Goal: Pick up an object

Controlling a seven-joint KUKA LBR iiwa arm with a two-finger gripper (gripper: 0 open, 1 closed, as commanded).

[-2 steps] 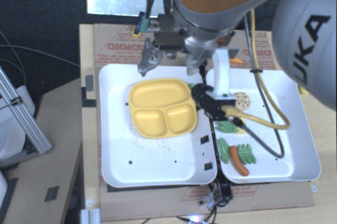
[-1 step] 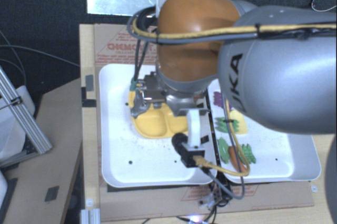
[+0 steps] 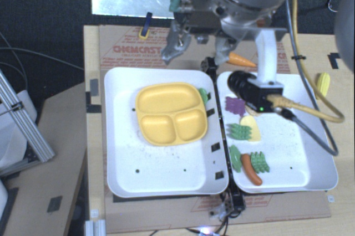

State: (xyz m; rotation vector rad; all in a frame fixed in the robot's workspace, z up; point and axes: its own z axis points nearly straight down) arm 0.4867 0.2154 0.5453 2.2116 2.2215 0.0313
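Robot arm at the tabletop, pick not yet made: the hand point(image 3: 173, 50) hangs above the far rim of the left bin point(image 3: 113, 140), at that bin's 12 o'clock. Whether the hand is released or clenched cannot be told from this angle, and no object is seen raised with it. Every candidate lies in a bin. A yellow divided plate point(image 3: 169, 113) sits at the left bin's centre, with a small green piece point(image 3: 204, 96) at the plate's 3 o'clock. In the right bin point(image 3: 302, 160) are a carrot point(image 3: 242, 59) at 11 o'clock, a purple toy point(image 3: 236, 105) and a red sausage point(image 3: 250, 170) near 7 o'clock. By this showing the task is at its start, with descent, grip and lift all still to do.
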